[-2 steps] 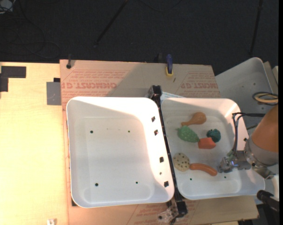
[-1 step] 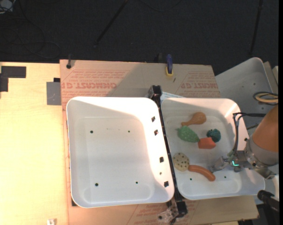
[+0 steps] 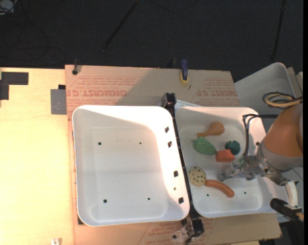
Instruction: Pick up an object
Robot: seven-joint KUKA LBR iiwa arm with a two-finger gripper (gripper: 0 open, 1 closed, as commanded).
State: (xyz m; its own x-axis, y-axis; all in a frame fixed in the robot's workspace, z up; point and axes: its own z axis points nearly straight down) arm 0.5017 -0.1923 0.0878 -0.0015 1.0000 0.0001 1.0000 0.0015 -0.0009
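Fingers point(image 3: 231, 170) stand apart over the right bin point(image 3: 256, 205), low in its right half, with nothing between them. One tip lies just below the red block point(image 3: 225, 156), the other just above the sausage point(image 3: 220, 188); whether either touches cannot be told. The arm point(image 3: 285, 137) comes in from the right.

All the things lie in this bin. A teal lump point(image 3: 232, 147) sits against the block's upper right. A green piece point(image 3: 204, 146) lies to the left of the block, and an orange drumstick point(image 3: 212, 130) just above the green piece. A speckled disc point(image 3: 197, 176) rests near the bin's left wall, at the sausage's left end.

The left bin point(image 3: 80, 162) sits beside it, their walls meeting. Both rest on cardboard point(image 3: 118, 88) on the pale counter point(image 3: 26, 162).
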